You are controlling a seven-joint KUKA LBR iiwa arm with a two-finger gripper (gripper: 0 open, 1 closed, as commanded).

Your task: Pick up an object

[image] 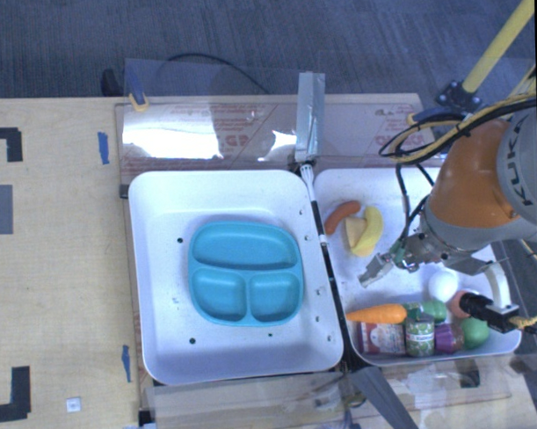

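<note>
Grey metal two-finger gripper (382, 267) hovers low in right white bin (386, 180), fingers apart, nothing between them. Yellow banana-shaped toy (367, 229) just up-left, orange carrot toy (377, 314) below. Step: approach. Next: centre over one toy, descend, close.

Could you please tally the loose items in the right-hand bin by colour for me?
Orange: 2, sausage-shaped piece, toy carrot
Yellow: 1, toy banana
White: 1, egg-shaped ball
Red-labelled: 1, packet
Green: 2, small jar, round ball
Total: 7
</note>
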